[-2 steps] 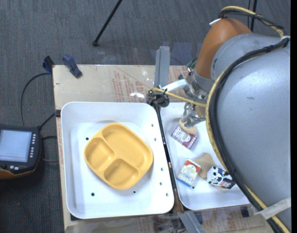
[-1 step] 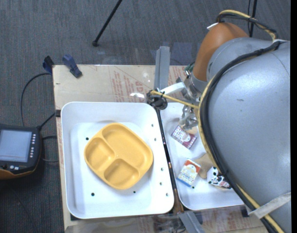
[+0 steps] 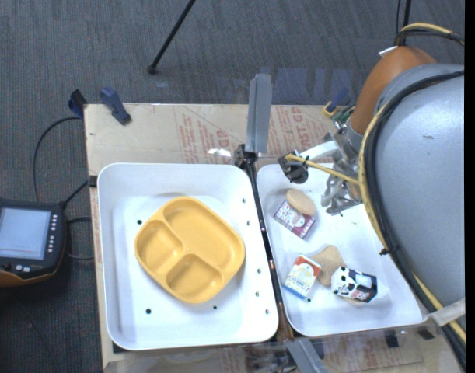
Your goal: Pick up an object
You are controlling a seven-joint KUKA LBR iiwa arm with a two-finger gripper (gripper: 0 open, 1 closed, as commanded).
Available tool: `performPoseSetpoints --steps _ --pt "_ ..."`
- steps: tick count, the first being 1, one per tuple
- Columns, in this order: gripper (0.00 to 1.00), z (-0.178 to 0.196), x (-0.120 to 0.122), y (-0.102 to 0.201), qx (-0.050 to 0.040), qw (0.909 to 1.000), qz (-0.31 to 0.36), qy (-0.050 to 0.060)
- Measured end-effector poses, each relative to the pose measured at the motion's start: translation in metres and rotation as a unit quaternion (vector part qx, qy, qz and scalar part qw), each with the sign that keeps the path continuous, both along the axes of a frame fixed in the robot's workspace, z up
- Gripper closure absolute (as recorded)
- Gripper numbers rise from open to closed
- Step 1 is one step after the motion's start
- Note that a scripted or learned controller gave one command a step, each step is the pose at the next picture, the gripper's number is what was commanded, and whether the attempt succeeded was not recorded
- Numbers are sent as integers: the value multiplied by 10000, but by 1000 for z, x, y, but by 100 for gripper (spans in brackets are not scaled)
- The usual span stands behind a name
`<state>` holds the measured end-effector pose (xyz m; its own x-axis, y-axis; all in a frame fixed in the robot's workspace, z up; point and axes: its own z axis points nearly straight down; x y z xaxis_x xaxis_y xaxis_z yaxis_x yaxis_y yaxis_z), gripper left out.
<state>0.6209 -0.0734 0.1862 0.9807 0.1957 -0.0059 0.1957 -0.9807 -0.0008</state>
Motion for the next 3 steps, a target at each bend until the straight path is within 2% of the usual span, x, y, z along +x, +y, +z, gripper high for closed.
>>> performPoseSetpoints --steps 1,2,3 --pt "100 -8 5 -43 1 10000 10 3" --pt "100 -6 16 -64 4 9999 133 -10" --pt "100 -16 17 -5 19 10000 62 -2"
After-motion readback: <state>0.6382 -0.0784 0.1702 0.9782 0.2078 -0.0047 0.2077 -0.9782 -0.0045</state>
